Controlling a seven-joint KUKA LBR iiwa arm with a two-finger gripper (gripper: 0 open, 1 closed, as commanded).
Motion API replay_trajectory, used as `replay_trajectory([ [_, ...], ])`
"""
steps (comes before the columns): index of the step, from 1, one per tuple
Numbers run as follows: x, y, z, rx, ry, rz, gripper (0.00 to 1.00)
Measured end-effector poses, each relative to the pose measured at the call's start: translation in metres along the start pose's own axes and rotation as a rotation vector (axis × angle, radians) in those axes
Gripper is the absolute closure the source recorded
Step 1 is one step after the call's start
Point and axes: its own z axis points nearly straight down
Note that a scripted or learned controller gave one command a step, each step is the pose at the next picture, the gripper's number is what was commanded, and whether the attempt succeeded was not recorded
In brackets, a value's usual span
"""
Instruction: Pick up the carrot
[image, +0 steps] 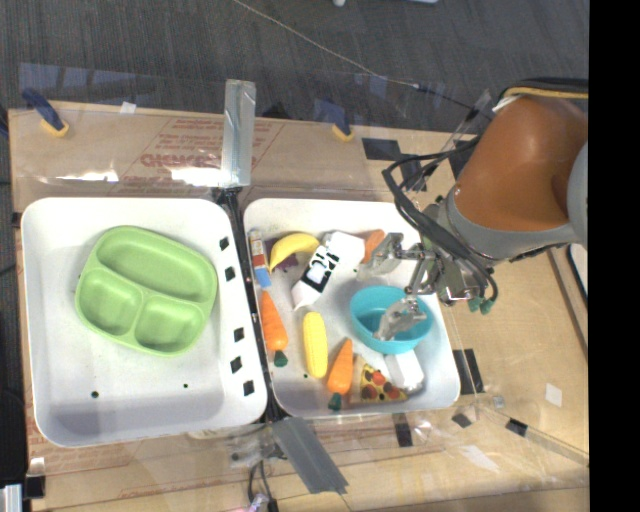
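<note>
Gripper (403, 318) hangs over the blue bowl (372, 318) in the right bin (440, 372); can't tell how far its jaws are parted, nothing visibly held. Carrot (341, 369) lies near the front wall, beside the corn (314, 343). Green plate (147, 289) in the left bin (60, 390).

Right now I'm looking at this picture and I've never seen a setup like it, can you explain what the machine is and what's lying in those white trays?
One camera looks down at a slant on a bench with two shallow white bins. The grey and orange shape at right is a robot arm; its two-finger gripper hangs over a blue bowl in the right bin. I can't tell if it grips anything. That bin also holds toy food: a banana, a corn cob, a pizza slice, and carrots, one by the left wall, another near the front. The left bin holds a green divided plate.
</note>
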Motion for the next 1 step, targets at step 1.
replay_trajectory([
  [1, 0.0118, 0.0089, 0.1668, 0.001, -0.019, -0.024, 0.00],
])
